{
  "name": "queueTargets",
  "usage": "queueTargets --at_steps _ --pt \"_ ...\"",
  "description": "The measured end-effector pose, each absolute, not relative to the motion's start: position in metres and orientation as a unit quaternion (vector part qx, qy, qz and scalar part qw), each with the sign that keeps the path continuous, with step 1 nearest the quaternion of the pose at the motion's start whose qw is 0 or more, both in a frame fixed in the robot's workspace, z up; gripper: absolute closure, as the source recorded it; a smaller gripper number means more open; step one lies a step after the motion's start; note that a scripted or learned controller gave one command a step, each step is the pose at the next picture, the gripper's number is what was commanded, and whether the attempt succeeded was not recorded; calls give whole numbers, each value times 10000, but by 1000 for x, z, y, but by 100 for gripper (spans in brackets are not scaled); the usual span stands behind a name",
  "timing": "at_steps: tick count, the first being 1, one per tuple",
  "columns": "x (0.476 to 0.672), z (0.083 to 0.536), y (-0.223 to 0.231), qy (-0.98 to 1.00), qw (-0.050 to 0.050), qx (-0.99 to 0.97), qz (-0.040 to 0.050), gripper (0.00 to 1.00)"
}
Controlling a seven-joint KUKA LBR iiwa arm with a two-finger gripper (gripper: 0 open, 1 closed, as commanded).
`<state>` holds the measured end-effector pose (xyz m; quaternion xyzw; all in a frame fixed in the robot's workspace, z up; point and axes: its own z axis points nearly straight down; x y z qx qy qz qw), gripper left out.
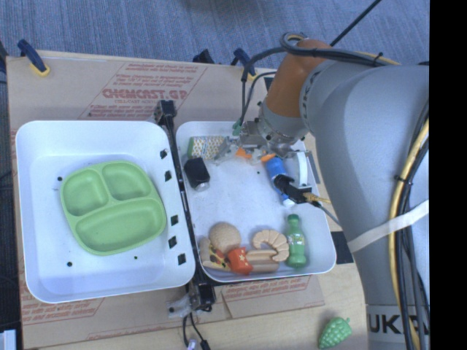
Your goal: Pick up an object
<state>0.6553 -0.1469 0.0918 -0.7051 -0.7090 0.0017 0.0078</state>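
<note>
Tool [257, 150] sits low in right bin [241, 217], upper-centre of frame, beside a blue item [276, 169]; can't tell its state.

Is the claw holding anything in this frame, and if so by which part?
Cannot be told: the claw is low in the right bin, its tips hidden by the wrist.

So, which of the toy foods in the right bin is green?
The green bottle, standing by the bin's right wall next to the croissant. The croissant and the bun are tan, and the piece in front of them is red.
</note>
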Motion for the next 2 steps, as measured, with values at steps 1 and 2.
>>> queueTargets --at_steps 1,2 --pt "657 91 -182 -7106 76 -7036 -23 0" --pt "658 91 -188 -7113 120 -7027 -46 0"
